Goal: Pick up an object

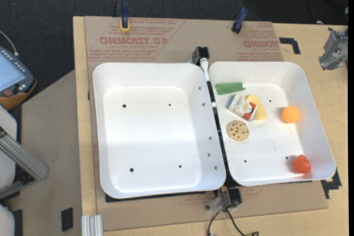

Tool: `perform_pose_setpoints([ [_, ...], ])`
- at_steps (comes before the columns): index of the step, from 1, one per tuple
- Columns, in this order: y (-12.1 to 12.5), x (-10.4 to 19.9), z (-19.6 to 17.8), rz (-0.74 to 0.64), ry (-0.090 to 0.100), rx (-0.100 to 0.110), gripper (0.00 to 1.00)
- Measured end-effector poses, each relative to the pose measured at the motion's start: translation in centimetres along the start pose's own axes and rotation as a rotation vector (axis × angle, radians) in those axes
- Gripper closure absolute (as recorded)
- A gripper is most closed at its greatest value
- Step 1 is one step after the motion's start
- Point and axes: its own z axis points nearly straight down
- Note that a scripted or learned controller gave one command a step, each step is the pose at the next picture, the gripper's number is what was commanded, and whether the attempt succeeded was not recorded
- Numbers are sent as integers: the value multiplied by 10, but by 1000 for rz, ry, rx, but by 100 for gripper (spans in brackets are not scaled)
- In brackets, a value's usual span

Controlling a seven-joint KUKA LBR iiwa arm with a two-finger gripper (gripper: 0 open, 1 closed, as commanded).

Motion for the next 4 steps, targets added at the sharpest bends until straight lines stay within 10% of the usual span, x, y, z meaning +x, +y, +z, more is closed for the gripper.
perform_pose_setpoints([
  [4,1,170,79,3,-2,4,100],
])
